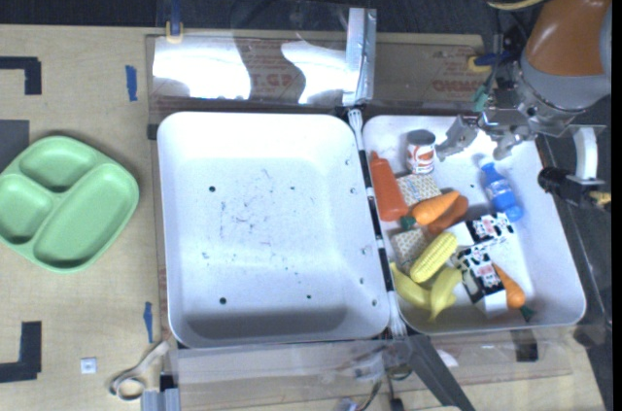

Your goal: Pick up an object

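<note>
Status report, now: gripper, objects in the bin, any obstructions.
Gripper open, holding nothing, above right bin. Nearest: small can, blue bottle. Toys packed tight.

Toys in right bin (556,249)

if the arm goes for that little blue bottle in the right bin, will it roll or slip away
The blue bottle lies on its side on the right bin floor, so a nudge would probably roll it. Its rounded, smooth-looking body may slip between fingers. It looks small, likely light. The end effector hovers just above it.
</note>
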Tool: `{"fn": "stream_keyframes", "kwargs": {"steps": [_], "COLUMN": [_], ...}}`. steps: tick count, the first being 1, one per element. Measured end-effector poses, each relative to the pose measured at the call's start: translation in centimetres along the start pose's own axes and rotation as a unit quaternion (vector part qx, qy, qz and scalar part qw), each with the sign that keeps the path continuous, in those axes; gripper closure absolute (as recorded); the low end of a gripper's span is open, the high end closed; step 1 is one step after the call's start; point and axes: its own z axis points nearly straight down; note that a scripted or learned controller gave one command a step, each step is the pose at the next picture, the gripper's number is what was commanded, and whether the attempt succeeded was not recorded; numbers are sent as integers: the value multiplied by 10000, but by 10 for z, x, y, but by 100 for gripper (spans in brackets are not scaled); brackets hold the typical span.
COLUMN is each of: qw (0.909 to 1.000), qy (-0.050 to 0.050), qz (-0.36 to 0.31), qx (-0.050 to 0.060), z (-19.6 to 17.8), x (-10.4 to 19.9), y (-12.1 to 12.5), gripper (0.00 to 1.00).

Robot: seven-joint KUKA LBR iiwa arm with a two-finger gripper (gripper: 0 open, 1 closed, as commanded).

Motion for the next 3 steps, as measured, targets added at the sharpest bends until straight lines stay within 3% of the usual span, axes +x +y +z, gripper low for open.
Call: {"fn": "stream_keyframes", "kwargs": {"steps": [1,2,3], "qw": [9912,9905,9828], "qy": [-7,-6,-85], "qz": [-1326,-1372,-1837], "qx": [-21,-13,-157], "z": [122,28,110], "x": [-20,-43,-49], "y": [-19,-73,-87], "gripper": [0,0,0]}}
